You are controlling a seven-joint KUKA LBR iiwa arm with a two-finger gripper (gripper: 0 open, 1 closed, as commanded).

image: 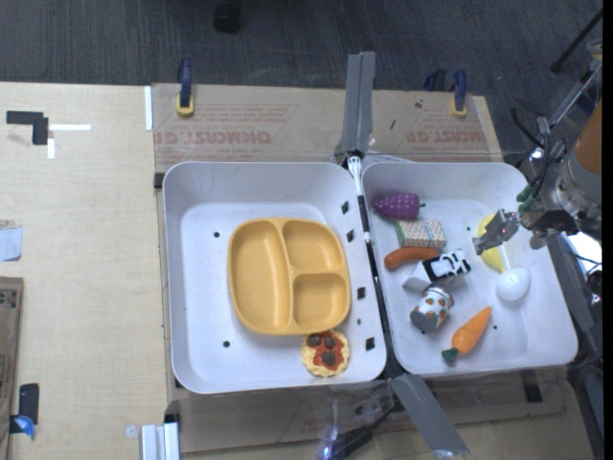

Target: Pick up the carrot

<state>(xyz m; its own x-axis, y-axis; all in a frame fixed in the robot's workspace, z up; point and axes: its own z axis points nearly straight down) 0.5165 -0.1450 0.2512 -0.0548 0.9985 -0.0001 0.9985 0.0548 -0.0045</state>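
I see the carrot (469, 333) lying tilted near the front of the right bin (551, 348), green tip toward the front edge. The gripper (525, 222) hangs at that bin's right side, well back from the carrot; I cannot tell how its jaws stand. Between them lies a smooth white egg (513, 284), and a yellow banana (493, 242) sits just beside the gripper. The carrot is tapered and matte orange. Bare white floor lies to its right, while a grey and brown toy (432, 309) sits close on its left.
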